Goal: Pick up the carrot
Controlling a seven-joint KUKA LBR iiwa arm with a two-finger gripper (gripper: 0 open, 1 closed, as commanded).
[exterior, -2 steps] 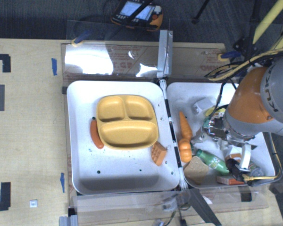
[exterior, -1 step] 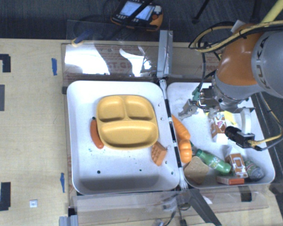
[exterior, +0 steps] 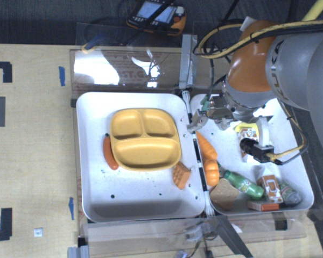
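Reaching in from the right, the grey arm with its orange band hangs over the right bin, and its claw sits low by the wall the two bins share, near the far end. Whether the claw is apart or together cannot be told from this angle, and nothing can be seen clamped in it.

The carrot lies in the right bin, just nearer the camera than the claw. It runs along the bin's left wall with its thin end toward the claw. A rounder orange piece touches its thick end. Just beside that lie a green bottle on its side and a brown bread slice in the near-left corner. A small red and white box sits near the bottle, toward the near-right corner.

The left bin holds a yellow divided plate in its middle. A reddish sausage lies against the plate's left edge. A tan waffle piece is at the plate's near-right corner, close to the shared wall.

Both bins rest on a pale wooden tabletop. A handheld screen unit lies beyond them on the dark floor.
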